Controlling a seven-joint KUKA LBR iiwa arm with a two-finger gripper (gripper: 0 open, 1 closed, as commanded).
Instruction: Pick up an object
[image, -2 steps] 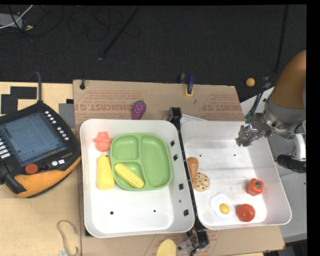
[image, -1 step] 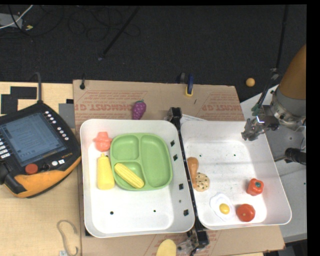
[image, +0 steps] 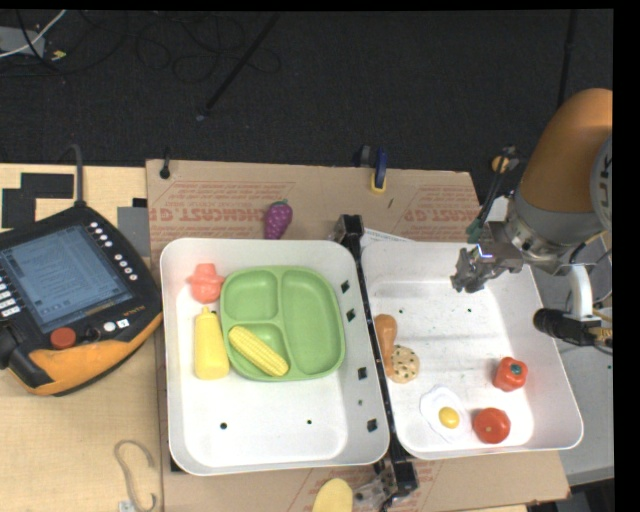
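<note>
Right white bin (image: 560, 420), lower right of frame: red plastic tomato (image: 491, 425), fried-egg toy (image: 442, 410), small red pepper (image: 510, 373), cookie (image: 403, 364). Further up, end effector (image: 470, 275) hovers over the bin's bare upper part, nothing visibly gripped; open/closed: cannot tell. Grey-orange arm (image: 565, 160) slants in from upper right.

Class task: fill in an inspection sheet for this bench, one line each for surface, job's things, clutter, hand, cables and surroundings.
Surface: two white bins, left bin and right bin, on cardboard.
Job's things: right bin holds cookie, fried egg, two tomatoes; left bin holds green tray, corn, yellow bottle.
Clutter: purple grapes behind the bins.
Hand: hand above right bin, holding nothing visible.
Cables: dark cables at the back.
Surroundings: control pendant at left.
</note>
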